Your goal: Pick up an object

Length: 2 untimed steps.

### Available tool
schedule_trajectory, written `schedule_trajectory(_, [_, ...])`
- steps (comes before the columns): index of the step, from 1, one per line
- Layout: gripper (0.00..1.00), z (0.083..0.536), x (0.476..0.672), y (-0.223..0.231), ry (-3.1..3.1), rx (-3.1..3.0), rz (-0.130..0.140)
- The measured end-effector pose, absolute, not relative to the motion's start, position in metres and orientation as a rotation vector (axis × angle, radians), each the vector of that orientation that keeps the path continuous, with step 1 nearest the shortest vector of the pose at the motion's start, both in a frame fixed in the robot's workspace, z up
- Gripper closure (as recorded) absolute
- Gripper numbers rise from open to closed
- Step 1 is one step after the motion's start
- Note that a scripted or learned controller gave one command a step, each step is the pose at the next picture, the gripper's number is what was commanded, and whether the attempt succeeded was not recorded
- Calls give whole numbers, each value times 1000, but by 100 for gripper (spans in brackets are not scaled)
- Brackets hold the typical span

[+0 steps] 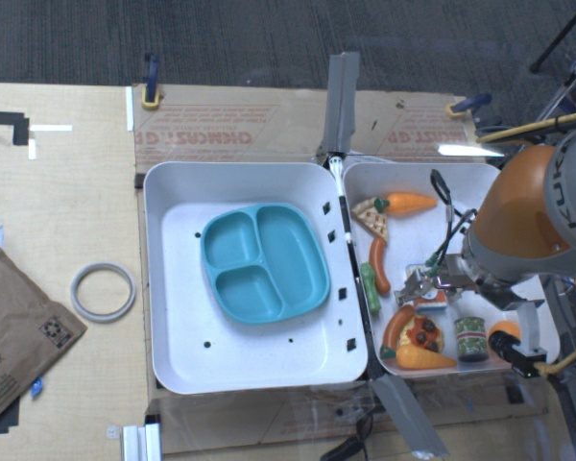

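Observation:
The right bin holds several toy foods: an orange carrot at the back, a pizza slice, a red sausage, a green pickle, a second carrot at the front and a green can. My gripper hangs low over the middle of this bin, just right of the sausage and above a small red-and-white item that it partly hides. The arm's orange band covers the bin's right side.
The left bin holds a blue divided plate. A round dark-spotted toy and an orange ball lie near the right bin's front. On the bench to the left are a tape roll and a cardboard box.

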<state>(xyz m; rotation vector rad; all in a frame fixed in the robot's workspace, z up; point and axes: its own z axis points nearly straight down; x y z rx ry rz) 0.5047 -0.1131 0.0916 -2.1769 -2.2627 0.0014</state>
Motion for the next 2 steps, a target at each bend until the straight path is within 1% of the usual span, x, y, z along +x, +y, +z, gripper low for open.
schedule_trajectory(1, [100, 100, 505, -114, -2258, -2181, 2])
schedule_trajectory(2, [100, 226, 530, -79, -2118, -2320, 3])
